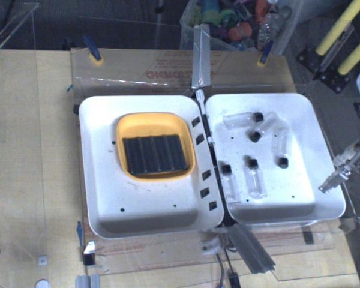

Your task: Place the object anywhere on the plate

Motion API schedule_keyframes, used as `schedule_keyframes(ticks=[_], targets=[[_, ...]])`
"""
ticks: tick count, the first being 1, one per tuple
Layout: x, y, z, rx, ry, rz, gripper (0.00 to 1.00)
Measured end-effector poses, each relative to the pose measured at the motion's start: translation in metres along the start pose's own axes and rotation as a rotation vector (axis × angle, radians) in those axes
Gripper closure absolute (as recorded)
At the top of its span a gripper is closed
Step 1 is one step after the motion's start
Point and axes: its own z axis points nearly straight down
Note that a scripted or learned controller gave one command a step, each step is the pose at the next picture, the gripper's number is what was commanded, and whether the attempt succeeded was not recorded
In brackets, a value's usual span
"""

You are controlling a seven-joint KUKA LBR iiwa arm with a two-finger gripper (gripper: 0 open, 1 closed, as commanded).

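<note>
Closest to you, a grey metal bar (250,251) juts out from the front of the seam between the two bins; it lies clear of the work.

The task's things are the clear vials (252,177), several of them with black caps, scattered across the right bin (300,107). One lies right against the divider (203,138); two more lie close together near the back. The yellow plate (125,128) sits in the left bin (99,161), with a dark ridged block (155,153) covering most of its middle.

The gripper (341,176) hangs at the right bin's outer rim, well apart from every vial. You cannot tell from this angle whether it is open or closed, and nothing shows in its grasp.

Watch for these risks:

- The vials look smooth and round, so a closing pinch will likely roll one aside or squirt it out.
- Clear plastic on white is hard to locate; a descent may land beside its target.
- A grab at the vial by the divider may jam against that wall.
- A drop onto the ridged block may let the vial roll off the plate.
- The carry crosses the divider; too low a pass could knock the vial loose.
</note>
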Motion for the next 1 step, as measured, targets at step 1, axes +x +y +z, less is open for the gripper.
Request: schedule_keyframes(ticks=[1], targets=[[-0.0002,0.0001,-0.0222,0.000,-0.001,-0.009,0.00]])
